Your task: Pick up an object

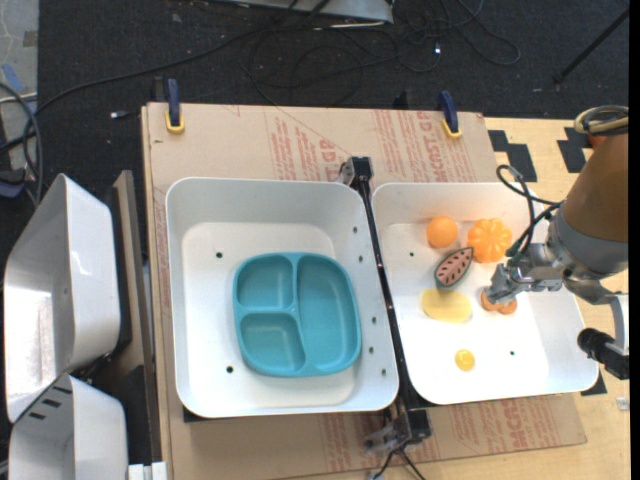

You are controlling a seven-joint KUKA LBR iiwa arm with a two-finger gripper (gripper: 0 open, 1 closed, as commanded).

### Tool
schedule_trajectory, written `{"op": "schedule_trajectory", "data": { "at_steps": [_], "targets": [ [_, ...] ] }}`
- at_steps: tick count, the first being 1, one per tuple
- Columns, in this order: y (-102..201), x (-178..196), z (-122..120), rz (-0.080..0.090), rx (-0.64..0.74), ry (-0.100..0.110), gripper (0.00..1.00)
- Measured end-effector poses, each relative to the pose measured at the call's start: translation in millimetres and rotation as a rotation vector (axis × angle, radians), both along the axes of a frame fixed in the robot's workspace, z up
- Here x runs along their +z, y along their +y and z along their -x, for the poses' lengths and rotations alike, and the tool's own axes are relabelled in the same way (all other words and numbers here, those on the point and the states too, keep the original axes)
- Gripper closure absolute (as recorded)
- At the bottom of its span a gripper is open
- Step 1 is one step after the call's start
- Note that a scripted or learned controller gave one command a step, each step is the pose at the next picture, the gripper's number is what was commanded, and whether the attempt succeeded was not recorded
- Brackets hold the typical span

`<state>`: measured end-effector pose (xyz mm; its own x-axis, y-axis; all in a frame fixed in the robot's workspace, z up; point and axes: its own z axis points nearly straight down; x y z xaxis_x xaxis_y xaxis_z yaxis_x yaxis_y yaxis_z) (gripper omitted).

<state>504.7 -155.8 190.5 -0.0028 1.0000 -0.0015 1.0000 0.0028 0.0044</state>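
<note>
Low, tool point(497, 295) near right bin's point(560, 368) edge.

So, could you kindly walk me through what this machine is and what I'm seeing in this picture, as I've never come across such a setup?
The picture comes from one fixed camera above a bench, looking down at a slant. The grey shape entering from the right is a robot arm, and at its tip sits a two-finger gripper for picking things up.

On the bench stand two shallow white bins side by side. The left bin holds a teal divided plate with three compartments. The right bin holds small toy-like items: an orange ball, an orange pumpkin-shaped piece, a brown leaf-shaped piece, a pale yellow flat piece and a small yellow piece.

The gripper hangs low over a small orange item in the right bin. Whether it has actually gripped anything cannot be told from here.
</note>
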Motion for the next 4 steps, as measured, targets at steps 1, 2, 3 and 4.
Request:
{"op": "schedule_trajectory", "data": {
  "at_steps": [1, 2, 3, 4],
  "targets": [
    [1.5, 62.9, -5.4, 0.001, 0.001, -0.002, 1.00],
    [48.3, 68.6, -30.1, -0.002, 0.005, 0.001, 1.00],
    [108.9, 60.8, -46.3, -0.002, 0.006, 0.003, 1.00],
    [163.7, 65.2, -60.4, -0.003, 0.006, 0.002, 1.00]
  ]
}}
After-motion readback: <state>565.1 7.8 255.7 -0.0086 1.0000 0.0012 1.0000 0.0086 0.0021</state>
